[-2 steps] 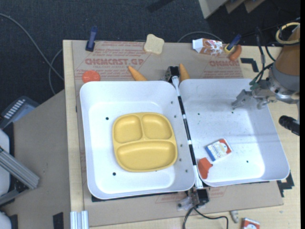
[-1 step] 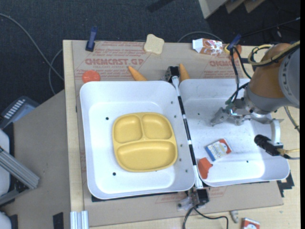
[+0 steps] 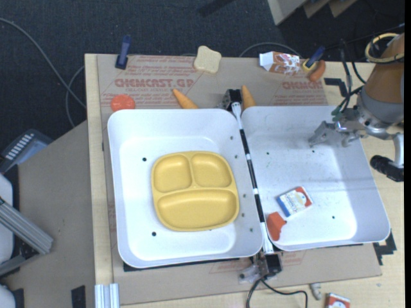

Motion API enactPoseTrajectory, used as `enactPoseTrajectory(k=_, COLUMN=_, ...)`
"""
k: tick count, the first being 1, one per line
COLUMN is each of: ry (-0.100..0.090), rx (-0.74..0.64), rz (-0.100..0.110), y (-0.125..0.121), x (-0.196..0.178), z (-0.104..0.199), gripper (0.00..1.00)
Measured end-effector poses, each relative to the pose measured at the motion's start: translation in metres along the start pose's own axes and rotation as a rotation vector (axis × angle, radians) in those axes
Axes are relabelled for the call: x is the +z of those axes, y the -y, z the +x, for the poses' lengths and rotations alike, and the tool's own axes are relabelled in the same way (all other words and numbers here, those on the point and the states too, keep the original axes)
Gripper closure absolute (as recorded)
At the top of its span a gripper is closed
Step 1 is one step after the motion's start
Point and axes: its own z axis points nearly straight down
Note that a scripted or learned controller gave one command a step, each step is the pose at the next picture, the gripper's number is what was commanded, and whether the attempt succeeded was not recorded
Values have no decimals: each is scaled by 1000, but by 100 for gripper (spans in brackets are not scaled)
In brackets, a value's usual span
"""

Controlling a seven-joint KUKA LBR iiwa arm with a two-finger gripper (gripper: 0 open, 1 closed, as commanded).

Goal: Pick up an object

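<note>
A small white, blue and orange carton (image 3: 295, 201) lies in the right bin (image 3: 359, 230), near its front left. Just below it, a red-orange piece (image 3: 275, 226) rests against the bin's front left corner. A yellow divided plate (image 3: 194, 190) sits in the middle of the left bin (image 3: 128, 172). My gripper (image 3: 332, 138) hangs over the back right part of the right bin, well away from the carton. It is open, with nothing between its fingers.
Behind the bins, loose items lie on the cardboard: a bread-slice toy (image 3: 207, 59), an orange carrot piece (image 3: 185, 99), an orange disc (image 3: 122, 102), a blue clip (image 3: 122, 51) and a small carton (image 3: 280, 61). A black divider (image 3: 247, 165) runs between the bins.
</note>
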Motion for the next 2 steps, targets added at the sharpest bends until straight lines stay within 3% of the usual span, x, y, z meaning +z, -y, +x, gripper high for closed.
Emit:
enactPoseTrajectory(k=1, ry=-2, rx=-1, rz=2, y=39, x=-49, z=89, gripper=0)
enactPoseTrajectory(k=2, ry=1, rx=1, rz=4, y=-36, x=24, z=58, gripper=0)
